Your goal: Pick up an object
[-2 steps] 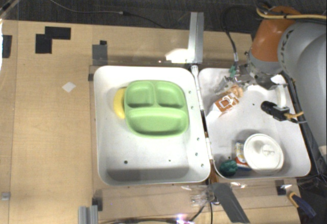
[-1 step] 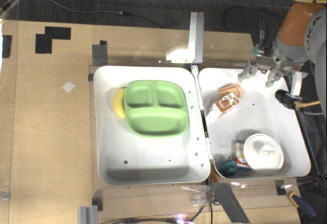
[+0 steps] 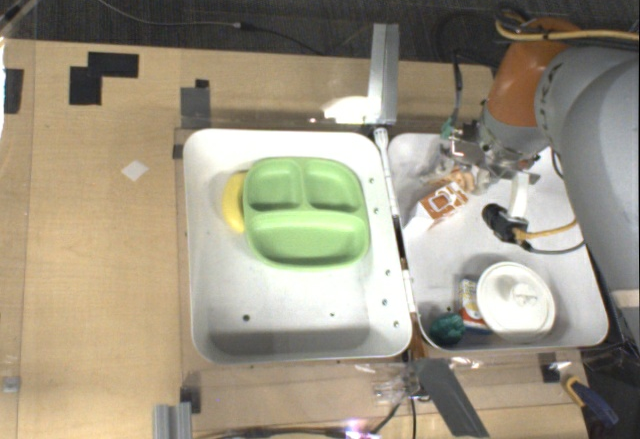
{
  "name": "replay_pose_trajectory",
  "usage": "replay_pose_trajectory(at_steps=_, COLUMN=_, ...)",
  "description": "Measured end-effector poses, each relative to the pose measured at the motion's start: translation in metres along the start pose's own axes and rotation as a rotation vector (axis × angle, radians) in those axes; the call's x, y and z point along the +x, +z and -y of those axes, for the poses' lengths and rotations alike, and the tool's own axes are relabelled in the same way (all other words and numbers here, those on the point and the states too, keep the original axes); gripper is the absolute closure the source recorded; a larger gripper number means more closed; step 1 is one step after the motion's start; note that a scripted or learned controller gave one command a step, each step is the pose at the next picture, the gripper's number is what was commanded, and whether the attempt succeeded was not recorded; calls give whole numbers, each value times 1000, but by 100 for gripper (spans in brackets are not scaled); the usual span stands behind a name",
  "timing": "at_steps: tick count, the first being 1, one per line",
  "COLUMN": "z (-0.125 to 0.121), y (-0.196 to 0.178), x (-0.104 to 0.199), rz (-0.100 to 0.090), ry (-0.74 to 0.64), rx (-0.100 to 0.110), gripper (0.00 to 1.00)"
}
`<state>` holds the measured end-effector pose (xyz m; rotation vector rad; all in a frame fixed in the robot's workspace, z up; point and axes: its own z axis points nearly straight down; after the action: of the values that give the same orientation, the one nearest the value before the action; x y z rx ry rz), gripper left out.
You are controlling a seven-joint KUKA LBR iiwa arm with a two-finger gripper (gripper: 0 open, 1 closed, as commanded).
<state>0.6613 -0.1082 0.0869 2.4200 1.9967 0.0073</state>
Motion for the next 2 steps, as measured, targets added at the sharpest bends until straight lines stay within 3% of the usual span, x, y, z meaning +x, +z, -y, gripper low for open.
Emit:
replay_pose_trajectory(at_steps=1, z=19, y=0, x=15, rz=0, ry=-13, rx=1, gripper=0)
replay_pose_trajectory(at_steps=2, z=16, y=-13, x=15, rz=1, ry=-13, rx=-6, gripper=100)
